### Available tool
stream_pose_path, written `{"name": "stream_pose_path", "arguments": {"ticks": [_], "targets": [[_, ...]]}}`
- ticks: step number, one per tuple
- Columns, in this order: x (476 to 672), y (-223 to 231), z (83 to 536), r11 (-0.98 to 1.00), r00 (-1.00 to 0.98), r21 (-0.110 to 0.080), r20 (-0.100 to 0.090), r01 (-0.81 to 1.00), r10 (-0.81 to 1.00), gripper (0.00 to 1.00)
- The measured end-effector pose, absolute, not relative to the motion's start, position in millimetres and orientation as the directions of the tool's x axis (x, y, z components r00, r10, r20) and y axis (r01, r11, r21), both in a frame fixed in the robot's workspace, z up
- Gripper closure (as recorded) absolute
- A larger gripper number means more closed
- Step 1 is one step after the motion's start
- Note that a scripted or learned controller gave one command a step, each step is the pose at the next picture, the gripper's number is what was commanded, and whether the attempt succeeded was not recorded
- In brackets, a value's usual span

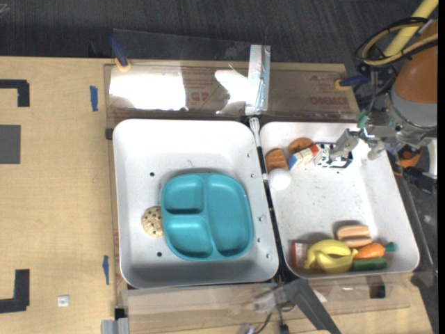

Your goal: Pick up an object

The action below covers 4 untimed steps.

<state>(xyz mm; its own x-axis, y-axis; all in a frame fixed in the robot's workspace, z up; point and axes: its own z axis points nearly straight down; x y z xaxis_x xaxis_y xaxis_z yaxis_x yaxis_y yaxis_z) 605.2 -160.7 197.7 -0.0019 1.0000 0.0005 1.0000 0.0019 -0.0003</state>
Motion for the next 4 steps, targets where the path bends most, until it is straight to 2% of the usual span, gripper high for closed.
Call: {"name": "stream_pose_path", "arguments": {"ticks": [1,2,3,4], "targets": [[643.5,-137,133,0.096,-0.096,0.01,-0.003,0.995,0.995,0.0],[665.4,-118,131,0.214,-0.214,0.005,-0.002,0.977,0.977,0.0],[628.9,-190,154,0.448,-0.448,0.001,-0.003,0.894,0.894,0.0],[631.8,-197,87,0.464,-0.464,0.005,-0.005,0.886,0.886,0.0]]}}
